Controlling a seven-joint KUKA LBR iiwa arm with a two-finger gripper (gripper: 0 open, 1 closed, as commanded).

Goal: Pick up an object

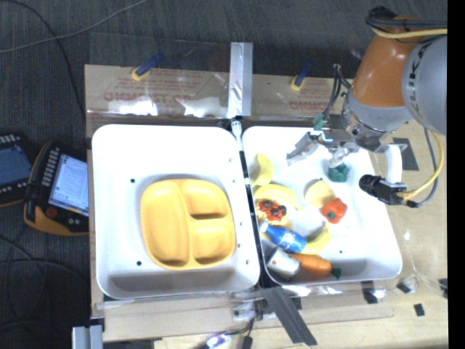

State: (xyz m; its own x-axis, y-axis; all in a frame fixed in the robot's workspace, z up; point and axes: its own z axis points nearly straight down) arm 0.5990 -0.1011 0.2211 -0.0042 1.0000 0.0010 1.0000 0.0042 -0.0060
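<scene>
In the camera view, two shallow white bins are seen side by side on the bench. The left bin holds a yellow divided tray, which lies flat near its middle. The right bin holds the loose things from which one is to be picked: a carrot near the front wall, a blue bottle just behind it, a red pepper further right, some yellow pieces near the divider between the bins, and a small teal object toward the back.

The arm is seen reaching in from the right, over the back part of the right bin. The gripper hangs above the bin floor, its grey fingers spread apart, and nothing is seen between them. The teal object lies just beside and below the gripper; whether it is touched cannot be told from this angle.

As far as can be judged, the pick is not yet made. Every object is seen resting in the right bin, none lifted. The approach appears to be under way, with the teal object the likeliest target, being the nearest. What is left is the descent, the closing on one object, and the lift clear of the bin.
</scene>
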